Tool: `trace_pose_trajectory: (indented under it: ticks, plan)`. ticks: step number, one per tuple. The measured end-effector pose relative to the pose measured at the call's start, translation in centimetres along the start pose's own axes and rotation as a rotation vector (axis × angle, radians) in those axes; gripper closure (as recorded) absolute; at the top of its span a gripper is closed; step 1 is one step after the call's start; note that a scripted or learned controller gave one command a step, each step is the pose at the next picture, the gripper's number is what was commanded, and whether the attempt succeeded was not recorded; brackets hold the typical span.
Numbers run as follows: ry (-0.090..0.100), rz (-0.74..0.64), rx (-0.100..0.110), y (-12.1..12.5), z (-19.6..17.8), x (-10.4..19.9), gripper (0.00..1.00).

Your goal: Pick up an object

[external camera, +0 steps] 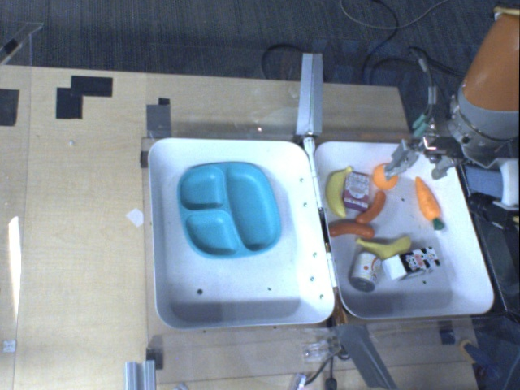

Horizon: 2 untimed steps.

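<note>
My gripper (420, 164) hangs over the back of the right bin (471, 295) with its fingers spread open and nothing between them. Its left finger (398, 161) sits just above a small orange fruit (382, 179). An orange carrot (427, 201) lies just in front of the right finger. Further left are a yellow banana (336, 192), a purple packet (356, 191) and red-orange sausages (361, 222). Nearer the front lie a second banana (387, 246), a metal can (364, 271) and a white carton (411, 262).
The left bin (171, 299) holds a blue divided plate (230, 208). A metal divider (310, 96) runs between the bins at the back. Cables (382, 15) lie on the dark floor behind the bench. The arm's orange band (497, 63) rises at the right.
</note>
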State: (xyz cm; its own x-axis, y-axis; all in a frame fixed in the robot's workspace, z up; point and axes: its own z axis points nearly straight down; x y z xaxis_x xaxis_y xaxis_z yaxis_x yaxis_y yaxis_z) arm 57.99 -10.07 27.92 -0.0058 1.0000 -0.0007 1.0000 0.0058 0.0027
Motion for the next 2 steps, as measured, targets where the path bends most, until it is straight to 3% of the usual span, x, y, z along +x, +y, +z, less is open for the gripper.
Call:
trace_pose_trajectory:
  ticks: [1, 2]
  plan:
    - [0.001, -0.002, 0.002, 2.8, 11.9, -3.8, 0.0]
    - [0.001, -0.007, 0.0, 3.8, 13.5, -0.9, 0.0]
